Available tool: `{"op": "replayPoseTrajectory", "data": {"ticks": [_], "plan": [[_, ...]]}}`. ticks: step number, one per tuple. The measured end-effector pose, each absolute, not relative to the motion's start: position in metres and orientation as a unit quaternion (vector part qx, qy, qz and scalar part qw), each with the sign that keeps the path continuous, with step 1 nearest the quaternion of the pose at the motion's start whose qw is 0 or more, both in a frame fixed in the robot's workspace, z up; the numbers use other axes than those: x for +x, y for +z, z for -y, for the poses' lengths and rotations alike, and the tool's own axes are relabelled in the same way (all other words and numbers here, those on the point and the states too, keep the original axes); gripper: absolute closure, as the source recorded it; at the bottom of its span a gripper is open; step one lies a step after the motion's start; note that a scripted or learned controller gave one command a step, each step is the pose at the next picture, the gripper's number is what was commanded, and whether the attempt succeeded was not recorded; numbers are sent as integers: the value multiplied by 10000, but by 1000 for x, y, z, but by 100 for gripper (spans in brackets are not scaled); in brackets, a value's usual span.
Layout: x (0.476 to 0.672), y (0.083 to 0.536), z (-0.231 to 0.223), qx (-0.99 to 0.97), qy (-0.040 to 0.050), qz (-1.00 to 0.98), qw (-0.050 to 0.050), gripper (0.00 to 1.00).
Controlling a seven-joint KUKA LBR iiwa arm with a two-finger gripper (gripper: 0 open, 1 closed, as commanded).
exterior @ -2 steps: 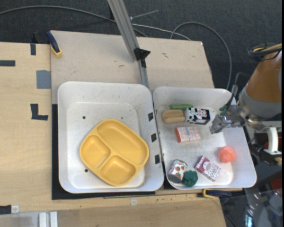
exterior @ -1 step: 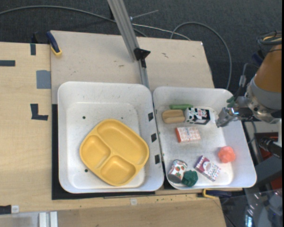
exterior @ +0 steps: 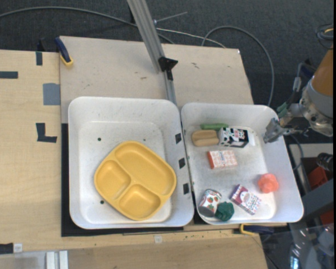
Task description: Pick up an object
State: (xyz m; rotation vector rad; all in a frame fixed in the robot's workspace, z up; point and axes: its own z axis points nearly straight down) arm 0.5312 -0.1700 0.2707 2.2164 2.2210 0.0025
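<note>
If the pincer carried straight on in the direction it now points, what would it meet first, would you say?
Probably the black-and-white carton: the pincer sits at the right bin's right rim, pointing left, and the carton lies nearest along that line. Its height above the bin is unclear, so it might pass over.

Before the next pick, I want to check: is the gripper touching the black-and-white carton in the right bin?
Apart. The camera view shows the gripper at the bin's right rim, with bare white bin floor between it and the black-and-white carton.

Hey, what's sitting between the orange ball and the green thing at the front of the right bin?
In the camera view, a small patterned packet lies between the orange ball and the green thing.
</note>
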Motion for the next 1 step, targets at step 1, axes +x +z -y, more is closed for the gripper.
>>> {"op": "replayPoseTrajectory", "data": {"ticks": [1], "plan": [[527,266,106,7047,2,-7095,-10,100]]}}
